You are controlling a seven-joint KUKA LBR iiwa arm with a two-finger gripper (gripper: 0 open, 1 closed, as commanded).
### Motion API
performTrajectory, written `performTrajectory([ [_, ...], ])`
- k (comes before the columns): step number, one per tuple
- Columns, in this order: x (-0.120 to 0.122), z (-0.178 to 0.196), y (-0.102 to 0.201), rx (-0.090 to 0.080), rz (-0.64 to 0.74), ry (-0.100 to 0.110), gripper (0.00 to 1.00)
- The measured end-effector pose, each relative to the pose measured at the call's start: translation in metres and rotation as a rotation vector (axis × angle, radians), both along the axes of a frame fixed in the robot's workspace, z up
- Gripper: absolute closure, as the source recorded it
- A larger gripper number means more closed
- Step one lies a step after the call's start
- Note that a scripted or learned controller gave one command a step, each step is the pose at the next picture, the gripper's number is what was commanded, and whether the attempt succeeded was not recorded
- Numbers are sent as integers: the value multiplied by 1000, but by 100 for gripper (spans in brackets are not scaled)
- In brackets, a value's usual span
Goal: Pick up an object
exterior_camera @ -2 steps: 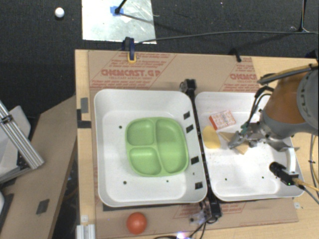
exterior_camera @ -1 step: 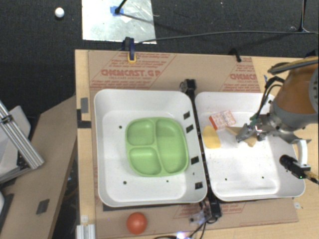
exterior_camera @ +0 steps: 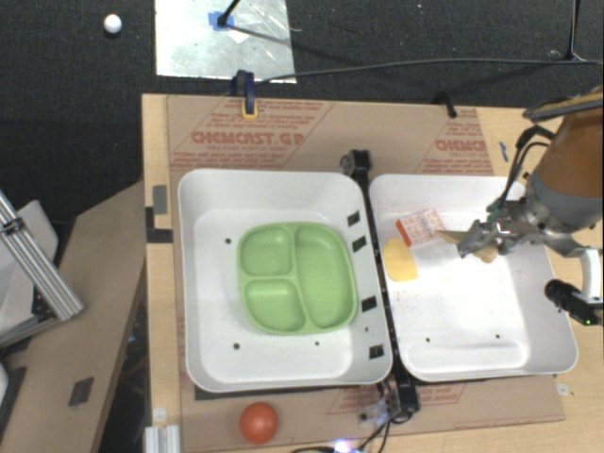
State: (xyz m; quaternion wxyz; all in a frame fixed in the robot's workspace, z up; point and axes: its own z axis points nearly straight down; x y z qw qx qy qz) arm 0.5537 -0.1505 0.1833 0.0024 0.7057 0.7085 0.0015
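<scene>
Hovering low in the right bin, pincer, grip state unreadable. Red-white packet and yellow block lie just left of it, both untouched.

A robotics lab: paired white bins on a cardboard-covered bench.
</scene>
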Motion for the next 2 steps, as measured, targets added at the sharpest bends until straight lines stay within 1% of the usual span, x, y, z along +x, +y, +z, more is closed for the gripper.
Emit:
performTrajectory([
  [1, 8, 45, -2, 0, 1, -1, 100],
  [2, 16, 43, 44, 2, 5, 3, 100],
])
